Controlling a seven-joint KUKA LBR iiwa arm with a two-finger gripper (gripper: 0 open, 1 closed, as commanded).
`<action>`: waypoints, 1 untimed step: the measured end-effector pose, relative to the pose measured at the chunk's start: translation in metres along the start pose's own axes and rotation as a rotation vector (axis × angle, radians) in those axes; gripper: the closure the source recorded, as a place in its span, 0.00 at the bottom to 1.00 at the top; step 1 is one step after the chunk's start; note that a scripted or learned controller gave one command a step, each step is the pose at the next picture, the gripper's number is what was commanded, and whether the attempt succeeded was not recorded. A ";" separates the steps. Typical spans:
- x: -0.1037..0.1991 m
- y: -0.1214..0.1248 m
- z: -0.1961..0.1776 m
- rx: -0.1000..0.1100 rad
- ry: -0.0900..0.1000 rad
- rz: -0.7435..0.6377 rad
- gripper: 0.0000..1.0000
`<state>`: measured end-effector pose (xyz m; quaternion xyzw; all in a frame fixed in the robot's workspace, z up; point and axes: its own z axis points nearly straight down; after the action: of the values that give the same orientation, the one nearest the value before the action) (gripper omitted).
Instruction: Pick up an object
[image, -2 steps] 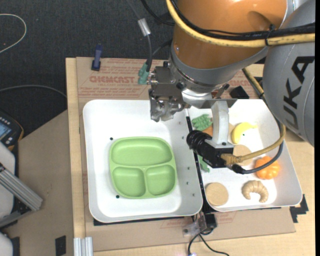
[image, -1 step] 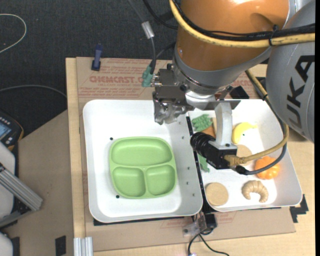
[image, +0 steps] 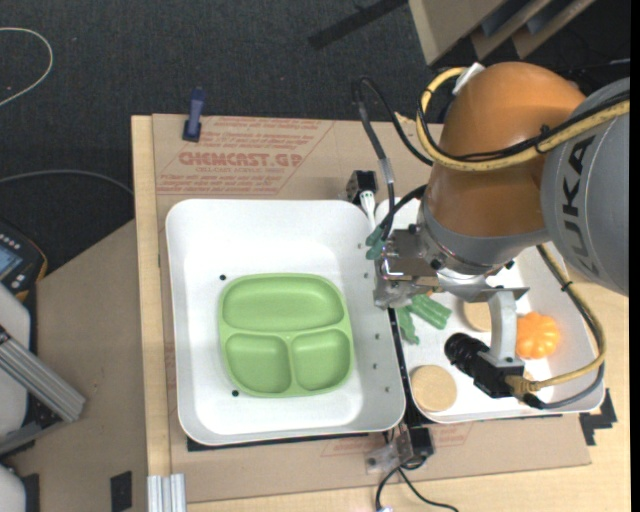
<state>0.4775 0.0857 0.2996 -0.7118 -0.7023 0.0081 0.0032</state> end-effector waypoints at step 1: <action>0.052 0.000 -0.068 -0.023 0.010 -0.019 1.00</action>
<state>0.4797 0.1376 0.3672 -0.7053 -0.7089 -0.0036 -0.0016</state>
